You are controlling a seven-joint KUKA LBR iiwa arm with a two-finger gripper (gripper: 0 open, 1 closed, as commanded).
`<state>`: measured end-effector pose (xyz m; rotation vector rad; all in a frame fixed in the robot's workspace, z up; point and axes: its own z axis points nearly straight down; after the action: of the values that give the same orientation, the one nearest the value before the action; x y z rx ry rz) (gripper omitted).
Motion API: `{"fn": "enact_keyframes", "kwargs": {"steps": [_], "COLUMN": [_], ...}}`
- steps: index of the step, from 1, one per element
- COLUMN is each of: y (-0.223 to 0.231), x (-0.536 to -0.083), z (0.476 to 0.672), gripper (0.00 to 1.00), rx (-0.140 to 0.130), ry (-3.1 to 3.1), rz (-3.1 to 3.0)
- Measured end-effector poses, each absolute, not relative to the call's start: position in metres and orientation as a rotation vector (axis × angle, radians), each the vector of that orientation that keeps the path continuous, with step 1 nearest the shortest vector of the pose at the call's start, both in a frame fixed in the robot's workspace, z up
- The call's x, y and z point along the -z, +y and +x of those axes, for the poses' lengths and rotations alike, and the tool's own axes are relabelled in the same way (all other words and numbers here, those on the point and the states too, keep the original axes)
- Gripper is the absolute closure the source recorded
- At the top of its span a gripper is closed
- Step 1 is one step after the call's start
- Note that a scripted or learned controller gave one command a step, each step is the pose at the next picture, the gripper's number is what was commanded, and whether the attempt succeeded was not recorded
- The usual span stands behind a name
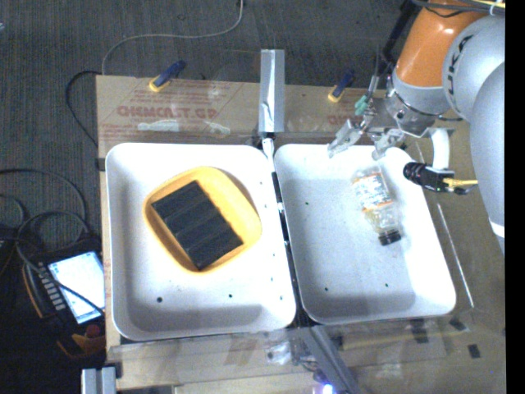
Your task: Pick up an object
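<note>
Fingers spread with nothing between them, the gripper (364, 139) hovers over the right bin's (328, 286) rim at twelve o'clock. A clear bottle (376, 203) lies inside that bin, toward one o'clock. The left bin (131, 302) holds a yellow-edged sponge (202, 217).

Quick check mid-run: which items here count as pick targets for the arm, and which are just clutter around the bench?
Part of the job:
- clear bottle with dark cap, lying in the right bin
- yellow dish with dark ridged insert, in the left bin
- end effector, open, above the right bin's far edge

Lying about:
- two blue-yellow clamps on the cardboard
- tablet on the floor
- cables
</note>
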<state>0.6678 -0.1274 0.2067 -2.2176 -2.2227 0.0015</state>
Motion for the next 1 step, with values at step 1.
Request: {"fn": "enact_keyframes", "kwargs": {"steps": [1], "y": [-0.1553], "x": [-0.1444], "z": [0.6345], "gripper": [0.00], "rx": [0.014], "ry": [-2.143], "rz": [-2.319]}}
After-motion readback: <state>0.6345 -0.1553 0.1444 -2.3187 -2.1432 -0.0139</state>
